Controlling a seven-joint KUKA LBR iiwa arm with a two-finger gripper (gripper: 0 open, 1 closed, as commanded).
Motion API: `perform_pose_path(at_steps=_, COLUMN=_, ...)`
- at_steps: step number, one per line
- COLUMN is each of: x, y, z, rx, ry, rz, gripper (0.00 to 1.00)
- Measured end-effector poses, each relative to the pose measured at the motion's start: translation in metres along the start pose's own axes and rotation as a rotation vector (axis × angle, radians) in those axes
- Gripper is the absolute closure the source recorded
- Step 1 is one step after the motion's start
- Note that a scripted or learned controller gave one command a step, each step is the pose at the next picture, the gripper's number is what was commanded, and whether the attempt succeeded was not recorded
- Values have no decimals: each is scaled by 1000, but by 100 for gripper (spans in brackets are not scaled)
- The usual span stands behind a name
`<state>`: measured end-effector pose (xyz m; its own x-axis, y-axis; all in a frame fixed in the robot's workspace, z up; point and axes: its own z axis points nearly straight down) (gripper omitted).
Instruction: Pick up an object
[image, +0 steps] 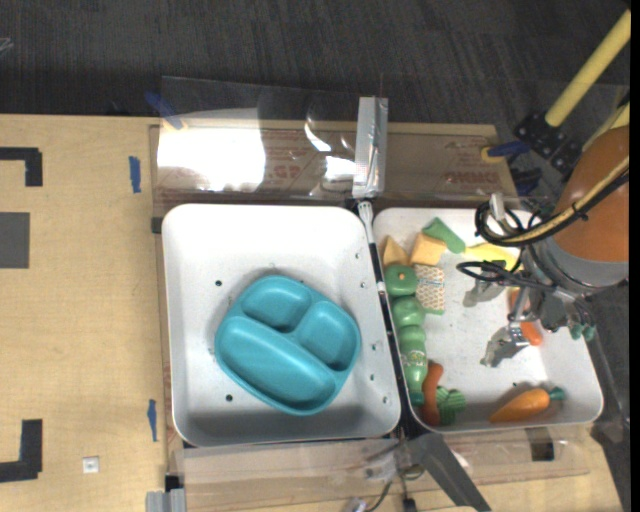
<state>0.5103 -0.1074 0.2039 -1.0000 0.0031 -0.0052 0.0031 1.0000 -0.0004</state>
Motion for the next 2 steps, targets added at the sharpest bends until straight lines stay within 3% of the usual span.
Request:
perform_pose_path(at_steps=1, x=-28, y=-33, z=46, rx=1, ry=0, rz=-276, gripper=0)
perform_pose_path(at_steps=2, x=-63, y=-77, z=115, rx=3, ry=-9, rz=-378, gripper=0)
